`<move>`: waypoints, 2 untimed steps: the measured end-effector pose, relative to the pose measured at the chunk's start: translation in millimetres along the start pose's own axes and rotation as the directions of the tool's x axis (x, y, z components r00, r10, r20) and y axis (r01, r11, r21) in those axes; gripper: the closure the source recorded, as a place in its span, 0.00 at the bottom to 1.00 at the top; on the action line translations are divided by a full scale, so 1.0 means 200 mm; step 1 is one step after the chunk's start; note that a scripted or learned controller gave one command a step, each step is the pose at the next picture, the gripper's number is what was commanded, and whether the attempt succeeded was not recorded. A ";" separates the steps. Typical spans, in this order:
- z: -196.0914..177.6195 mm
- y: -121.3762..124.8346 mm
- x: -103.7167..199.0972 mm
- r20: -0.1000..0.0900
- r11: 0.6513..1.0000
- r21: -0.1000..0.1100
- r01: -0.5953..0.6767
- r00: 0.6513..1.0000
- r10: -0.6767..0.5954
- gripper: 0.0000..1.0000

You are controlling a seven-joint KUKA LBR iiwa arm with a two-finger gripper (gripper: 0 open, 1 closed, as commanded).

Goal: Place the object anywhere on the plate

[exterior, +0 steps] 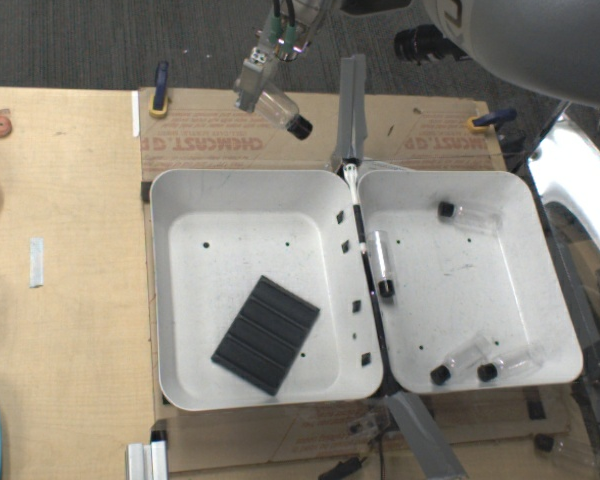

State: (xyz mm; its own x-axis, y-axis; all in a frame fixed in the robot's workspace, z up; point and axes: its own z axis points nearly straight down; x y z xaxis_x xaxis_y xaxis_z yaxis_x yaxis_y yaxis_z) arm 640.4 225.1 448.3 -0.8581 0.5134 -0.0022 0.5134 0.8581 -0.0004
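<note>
We see the claw at the far side, above the left bin, grasping a clear vial with a black cap. The black plate lies nearer to us, below, its long axis diagonal.

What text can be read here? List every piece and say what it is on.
"CHEMCEST", roughly: red print, upside down, on the cardboard behind the left bin; the letters are uncertain.
More red print further right on the same cardboard: too blurred to read.
Dark lettering on the arm: cut off, unreadable.
</note>
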 end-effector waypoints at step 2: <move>-0.08 0.01 -0.01 0.002 1.000 0.000 0.000 1.000 0.000 1.00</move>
State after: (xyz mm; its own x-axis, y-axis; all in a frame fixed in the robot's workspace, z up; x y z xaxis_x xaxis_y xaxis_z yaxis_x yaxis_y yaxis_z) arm 642.4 225.4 464.4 -0.8582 0.5133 -0.0038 0.5133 0.8582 -0.0002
